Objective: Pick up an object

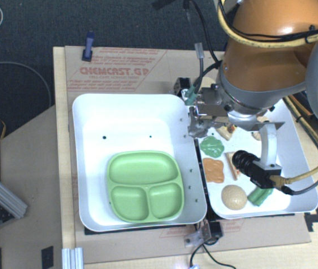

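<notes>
The arm (271, 43) leans in over the right bin (299, 144), its gripper (234, 125) low among the items; finger state, cannot tell. That bin holds a green leafy piece (211, 147), orange slab (214, 171), tan round (234, 196) and green stick (260, 195). The left bin (91, 116) carries a green divided tray (145, 185). Cardboard (119, 66) lies beneath, on dark carpet (35, 15).

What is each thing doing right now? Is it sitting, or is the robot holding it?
green divided plate: lying flat in the left bin, nothing on it.
green round piece: lying in the right bin.
orange piece: lying flat below it.
tan ball: resting near the front wall.
green block: lying beside the tan ball.
hand: low over the right bin.
</notes>
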Motion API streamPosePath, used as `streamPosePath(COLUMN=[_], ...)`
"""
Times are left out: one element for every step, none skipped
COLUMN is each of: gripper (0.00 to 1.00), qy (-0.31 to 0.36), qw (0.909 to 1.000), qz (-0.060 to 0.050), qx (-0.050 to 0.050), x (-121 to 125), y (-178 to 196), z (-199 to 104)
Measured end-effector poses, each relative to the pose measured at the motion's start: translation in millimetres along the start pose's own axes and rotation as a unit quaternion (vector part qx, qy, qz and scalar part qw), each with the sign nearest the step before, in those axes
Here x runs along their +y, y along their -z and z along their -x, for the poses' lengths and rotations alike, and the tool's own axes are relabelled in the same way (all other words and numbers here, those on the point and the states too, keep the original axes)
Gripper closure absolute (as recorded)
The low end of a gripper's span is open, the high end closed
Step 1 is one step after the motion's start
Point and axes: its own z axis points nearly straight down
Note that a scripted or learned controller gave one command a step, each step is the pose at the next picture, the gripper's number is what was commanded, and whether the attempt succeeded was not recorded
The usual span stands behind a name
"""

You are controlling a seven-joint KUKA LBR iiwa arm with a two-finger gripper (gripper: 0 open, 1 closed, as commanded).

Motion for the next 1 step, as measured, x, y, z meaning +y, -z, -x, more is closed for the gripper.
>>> streamPosePath(gripper=[1.00], qy=[0.004], qw=[1.0000], qz=[0.000], qx=[0.000], x=[0.1], y=[8.5], z=[-4.1])
